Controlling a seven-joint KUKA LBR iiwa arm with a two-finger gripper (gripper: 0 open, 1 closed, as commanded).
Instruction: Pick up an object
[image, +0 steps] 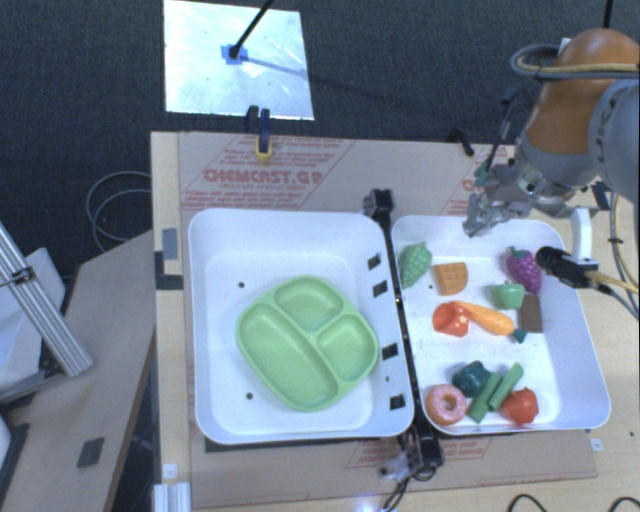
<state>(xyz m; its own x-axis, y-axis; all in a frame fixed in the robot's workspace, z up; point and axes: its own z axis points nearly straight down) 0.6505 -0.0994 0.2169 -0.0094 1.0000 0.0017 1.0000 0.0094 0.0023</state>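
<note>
Although the task names no particular object, the nearest candidate to the two-finger gripper (480, 222) is the small orange block of toy cheese or bread (450, 277), lying in the upper left part of the right-hand shallow white bin (590, 385), just beside the green leafy toy vegetable (415, 264). The gripper hangs above the bin's far rim, up and to the right of the block and apart from every toy; at this size I cannot tell how it is set, and nothing is seen in its hold.

The orange block looks like hard moulded plastic: light, stiff and rather slick (a judgement from its sheen, not a certainty). Its flat opposite sides would suit a pinch across the shorter width, taken near the middle so it does not twist out. It is nearly square, with only a faint long axis running left to right across the bin, and it points nowhere in particular.

A more directional choice is the orange plastic carrot (487, 318), mid-bin, touching the red toy pepper (451, 318). Its long axis slants from upper left down to lower right, and a grip across its thick middle looks safest.
</note>
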